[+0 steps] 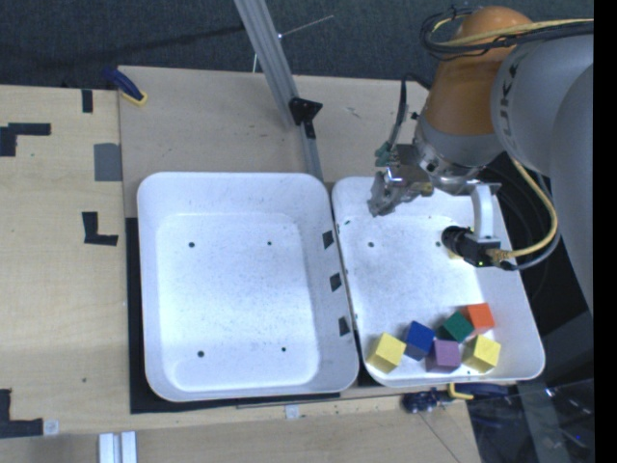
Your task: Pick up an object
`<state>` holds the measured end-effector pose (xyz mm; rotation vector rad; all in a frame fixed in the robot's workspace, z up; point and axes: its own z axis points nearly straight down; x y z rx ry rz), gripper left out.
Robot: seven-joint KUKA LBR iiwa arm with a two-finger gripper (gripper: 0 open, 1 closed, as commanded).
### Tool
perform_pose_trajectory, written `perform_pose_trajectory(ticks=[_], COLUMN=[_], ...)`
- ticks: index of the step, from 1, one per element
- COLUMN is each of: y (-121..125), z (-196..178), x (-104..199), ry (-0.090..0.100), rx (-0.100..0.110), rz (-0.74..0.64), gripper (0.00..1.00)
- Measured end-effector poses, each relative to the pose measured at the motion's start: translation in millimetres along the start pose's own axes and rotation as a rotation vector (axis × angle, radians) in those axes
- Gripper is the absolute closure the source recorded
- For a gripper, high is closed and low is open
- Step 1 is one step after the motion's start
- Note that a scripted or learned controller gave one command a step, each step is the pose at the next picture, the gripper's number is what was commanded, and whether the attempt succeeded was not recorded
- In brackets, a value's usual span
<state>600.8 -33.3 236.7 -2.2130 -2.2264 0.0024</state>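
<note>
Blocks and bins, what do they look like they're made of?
The blocks look like painted wood or foam: flat solid colours, matte, no glare, though it's hard to tell which. The bins look like thin moulded white plastic, with rounded rims and a dark speckled scuffing.

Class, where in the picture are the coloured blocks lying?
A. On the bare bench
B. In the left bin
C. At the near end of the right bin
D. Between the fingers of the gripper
C: the coloured blocks lie clustered at the near end of the right bin.
</note>
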Motion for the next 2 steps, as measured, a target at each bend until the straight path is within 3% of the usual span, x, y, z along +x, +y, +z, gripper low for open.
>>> perform_pose_trajectory(ticks=[2], y=[15.2], z=[9.0], x=[124.9], ry=[0.001], rx=[-0.001], rz=[-0.002], gripper=[1.0])
